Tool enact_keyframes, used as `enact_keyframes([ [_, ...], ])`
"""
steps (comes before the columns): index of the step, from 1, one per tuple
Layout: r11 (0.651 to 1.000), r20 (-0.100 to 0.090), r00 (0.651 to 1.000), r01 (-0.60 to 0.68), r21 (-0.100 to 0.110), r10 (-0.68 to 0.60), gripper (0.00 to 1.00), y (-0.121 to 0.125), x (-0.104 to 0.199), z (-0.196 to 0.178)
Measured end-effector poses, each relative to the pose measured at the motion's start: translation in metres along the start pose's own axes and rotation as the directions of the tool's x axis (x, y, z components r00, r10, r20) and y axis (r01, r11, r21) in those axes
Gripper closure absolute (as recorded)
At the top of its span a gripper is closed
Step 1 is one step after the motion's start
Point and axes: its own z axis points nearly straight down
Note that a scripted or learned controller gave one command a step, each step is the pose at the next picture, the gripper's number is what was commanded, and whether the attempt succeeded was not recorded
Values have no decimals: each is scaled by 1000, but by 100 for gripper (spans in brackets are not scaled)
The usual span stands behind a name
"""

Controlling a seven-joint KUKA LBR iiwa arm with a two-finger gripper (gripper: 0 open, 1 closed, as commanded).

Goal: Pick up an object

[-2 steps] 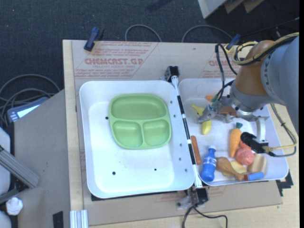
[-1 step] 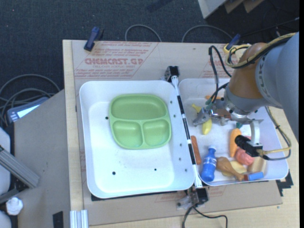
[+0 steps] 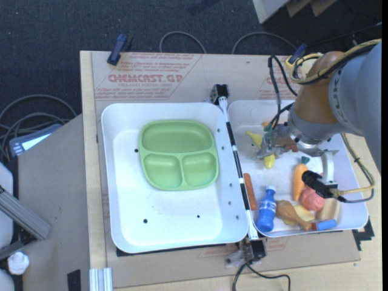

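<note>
Gripper (image 3: pixel 271 148) sits low in the right shallow white plastic bin (image 3: pixel 357 220), at about 10 o'clock of that bin's floor; cannot tell its state. A small yellow plastic toy piece (image 3: pixel 255 138) lies touching or just beside it. Other candidates cluster at 5 o'clock: blue plastic bottle (image 3: pixel 265 210), orange carrot-shaped toy (image 3: pixel 299 181), tan drumstick-shaped toy (image 3: pixel 293 213). Left white bin (image 3: pixel 115 162) holds a green divided plastic plate (image 3: pixel 179 153). Judgement: centre over the yellow piece, descend straight, close fully before lifting slowly.

A divided plate (image 3: pixel 179 154) lies in the left bin (image 3: pixel 121 223); a bottle (image 3: pixel 266 210) lies in the right bin's (image 3: pixel 242 111) near corner
</note>
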Motion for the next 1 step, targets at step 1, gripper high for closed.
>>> enact_keyframes([
  [1, 1000, -1, 1000, -1, 0, 1, 100, 16, 65, -90],
])
